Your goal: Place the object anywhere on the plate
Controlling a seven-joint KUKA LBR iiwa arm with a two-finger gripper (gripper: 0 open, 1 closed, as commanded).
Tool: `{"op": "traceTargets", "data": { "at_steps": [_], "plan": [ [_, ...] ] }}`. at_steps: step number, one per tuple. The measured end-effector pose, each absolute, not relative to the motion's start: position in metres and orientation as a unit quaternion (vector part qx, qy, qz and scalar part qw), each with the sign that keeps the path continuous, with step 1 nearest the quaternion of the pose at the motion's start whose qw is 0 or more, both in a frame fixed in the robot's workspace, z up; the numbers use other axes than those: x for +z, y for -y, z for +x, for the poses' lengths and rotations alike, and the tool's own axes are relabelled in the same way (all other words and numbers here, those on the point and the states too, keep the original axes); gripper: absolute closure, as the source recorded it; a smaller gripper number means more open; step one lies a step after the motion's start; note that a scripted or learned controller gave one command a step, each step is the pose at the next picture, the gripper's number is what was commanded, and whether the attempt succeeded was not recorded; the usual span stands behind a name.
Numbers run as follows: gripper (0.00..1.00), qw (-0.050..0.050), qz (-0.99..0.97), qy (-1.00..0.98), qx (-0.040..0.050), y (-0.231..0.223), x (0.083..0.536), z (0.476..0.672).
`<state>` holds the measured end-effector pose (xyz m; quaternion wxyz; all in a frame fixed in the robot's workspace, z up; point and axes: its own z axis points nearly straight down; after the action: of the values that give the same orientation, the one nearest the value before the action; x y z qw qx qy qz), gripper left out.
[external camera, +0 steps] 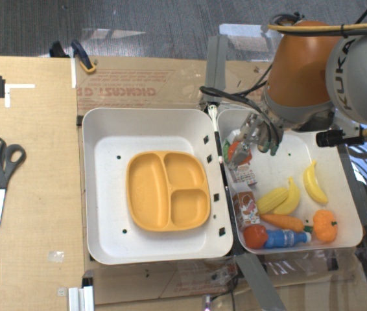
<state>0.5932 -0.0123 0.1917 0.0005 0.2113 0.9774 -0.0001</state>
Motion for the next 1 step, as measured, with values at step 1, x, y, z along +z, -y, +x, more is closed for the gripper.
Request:
{"op": "traceTargets", "data": {
  "at_steps": [1],
  "plan": [
    [1.00,0.000,0.311,-0.950,-0.0004,-0.0515,0.1910,0.5420]
  ]
}}
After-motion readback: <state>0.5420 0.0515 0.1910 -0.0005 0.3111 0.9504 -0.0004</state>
